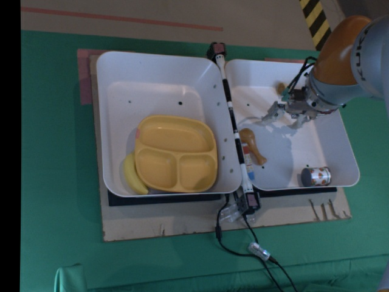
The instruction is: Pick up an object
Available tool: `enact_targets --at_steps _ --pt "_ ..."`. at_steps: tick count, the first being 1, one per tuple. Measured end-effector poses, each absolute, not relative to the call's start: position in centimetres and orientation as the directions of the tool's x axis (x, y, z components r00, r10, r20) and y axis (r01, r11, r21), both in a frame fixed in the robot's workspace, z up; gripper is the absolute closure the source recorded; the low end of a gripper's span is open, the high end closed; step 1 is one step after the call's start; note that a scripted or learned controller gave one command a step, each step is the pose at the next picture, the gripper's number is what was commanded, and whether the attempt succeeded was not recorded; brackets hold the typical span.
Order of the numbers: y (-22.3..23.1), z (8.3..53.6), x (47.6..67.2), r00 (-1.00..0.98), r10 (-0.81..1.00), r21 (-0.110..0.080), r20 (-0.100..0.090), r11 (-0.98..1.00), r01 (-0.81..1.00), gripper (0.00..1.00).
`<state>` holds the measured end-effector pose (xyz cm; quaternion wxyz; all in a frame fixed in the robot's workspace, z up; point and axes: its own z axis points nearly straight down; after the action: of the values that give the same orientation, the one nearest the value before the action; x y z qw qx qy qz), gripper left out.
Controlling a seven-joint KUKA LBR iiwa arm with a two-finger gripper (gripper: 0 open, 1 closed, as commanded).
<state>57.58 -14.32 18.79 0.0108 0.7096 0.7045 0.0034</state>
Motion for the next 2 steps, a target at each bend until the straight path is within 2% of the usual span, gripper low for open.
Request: enact_targets --at_steps 1,2 --pt "-12.3 18.8 53.2 0.008 1.0 0.025 -0.011 -0.008 1.0 0.0" --pt "-12.7 20.3 53.4 0.016 1.0 0.04 -0.016 -0.016 0.999 1.0"
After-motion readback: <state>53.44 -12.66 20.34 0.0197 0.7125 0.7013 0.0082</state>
